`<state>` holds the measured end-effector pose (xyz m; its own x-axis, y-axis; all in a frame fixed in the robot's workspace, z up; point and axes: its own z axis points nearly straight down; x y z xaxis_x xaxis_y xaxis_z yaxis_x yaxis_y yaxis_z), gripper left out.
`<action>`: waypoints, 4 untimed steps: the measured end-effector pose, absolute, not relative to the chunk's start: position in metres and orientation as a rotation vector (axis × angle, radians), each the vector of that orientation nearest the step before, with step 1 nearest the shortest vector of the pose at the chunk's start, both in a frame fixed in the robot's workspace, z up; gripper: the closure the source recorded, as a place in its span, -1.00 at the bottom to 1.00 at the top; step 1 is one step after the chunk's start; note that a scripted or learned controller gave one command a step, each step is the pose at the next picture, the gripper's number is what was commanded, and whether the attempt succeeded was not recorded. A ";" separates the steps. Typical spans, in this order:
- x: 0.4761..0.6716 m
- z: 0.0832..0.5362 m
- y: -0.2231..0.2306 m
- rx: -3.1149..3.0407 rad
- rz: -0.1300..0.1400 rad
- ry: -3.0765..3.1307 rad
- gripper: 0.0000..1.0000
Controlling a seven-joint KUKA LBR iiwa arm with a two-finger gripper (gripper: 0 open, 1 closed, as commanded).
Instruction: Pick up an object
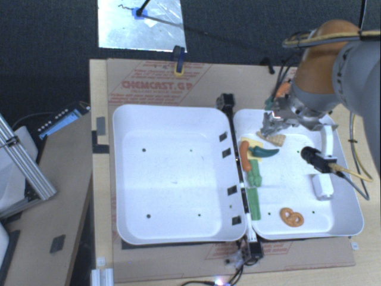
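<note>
My gripper [272, 126] hangs low over the far part of the right bin [345, 210], its metal fingers just above a tan waffle-like piece [275, 139]. Nothing shows between the fingers, and the view does not tell how they stand. Just in front of it lie a dark green pepper-like item [265, 152], a small yellow piece [250, 142] and an orange carrot-like item [244, 154] along the bin's left wall. A long green toy [255, 189] lies further forward, and an orange pretzel [292, 217] sits near the front.
The left bin [172, 171] stands beside the right one, with black clips [227, 137] along the divider between them. A white block [322, 186] lies at the right bin's right side. Cardboard lines the bench under both bins.
</note>
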<state>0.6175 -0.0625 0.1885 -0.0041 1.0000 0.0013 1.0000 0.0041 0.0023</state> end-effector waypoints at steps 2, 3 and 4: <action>0.586 0.106 -0.103 2.220 0.001 2.222 -1.00; 0.618 0.088 -0.087 2.210 -0.002 2.217 -1.00; 0.618 0.097 -0.085 2.214 0.004 2.219 1.00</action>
<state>0.6181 -0.0853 0.0973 -0.0023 1.0000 -0.0033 1.0000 0.0024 0.0071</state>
